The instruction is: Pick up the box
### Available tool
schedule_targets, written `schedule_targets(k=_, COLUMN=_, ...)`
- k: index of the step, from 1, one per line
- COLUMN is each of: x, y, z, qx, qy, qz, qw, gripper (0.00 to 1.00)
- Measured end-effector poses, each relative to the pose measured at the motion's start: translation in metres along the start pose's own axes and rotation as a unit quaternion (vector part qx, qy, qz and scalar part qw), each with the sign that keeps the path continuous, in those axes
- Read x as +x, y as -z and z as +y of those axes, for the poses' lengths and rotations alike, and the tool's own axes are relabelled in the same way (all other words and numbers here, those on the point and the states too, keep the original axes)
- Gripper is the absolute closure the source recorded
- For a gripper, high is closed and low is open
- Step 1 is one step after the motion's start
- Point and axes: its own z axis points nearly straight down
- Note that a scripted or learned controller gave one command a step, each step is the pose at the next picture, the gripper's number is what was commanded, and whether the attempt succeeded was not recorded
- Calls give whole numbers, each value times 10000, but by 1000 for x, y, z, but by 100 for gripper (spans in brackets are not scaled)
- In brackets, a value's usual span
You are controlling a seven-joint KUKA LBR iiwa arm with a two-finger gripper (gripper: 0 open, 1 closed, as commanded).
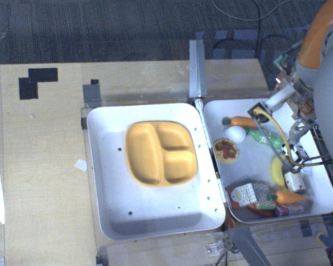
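In right bin [327,200], glossy rectangular box [247,194]

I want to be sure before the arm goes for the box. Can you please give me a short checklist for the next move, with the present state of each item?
1. Box is in the right bin, near the front edge: ok.
2. Box is free of clutter: not ok; a carrot and other items press close beside it.
3. Gripper is over the box: not ok; it is off to the right, near the banana.
4. Gripper holds nothing: cannot tell.
5. Yellow tray in the left bin is apart from the work area: ok.
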Motion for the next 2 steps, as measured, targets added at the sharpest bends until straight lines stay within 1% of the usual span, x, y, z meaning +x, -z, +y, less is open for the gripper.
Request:
schedule_targets(k=1, x=-34, y=-88, z=-40, qx=10, qy=773, qz=-8, qw=9970, gripper=0)
schedule_targets(k=2, x=-75, y=-88, z=-48, qx=16, qy=-212, qz=-7, qw=9998, gripper=0)
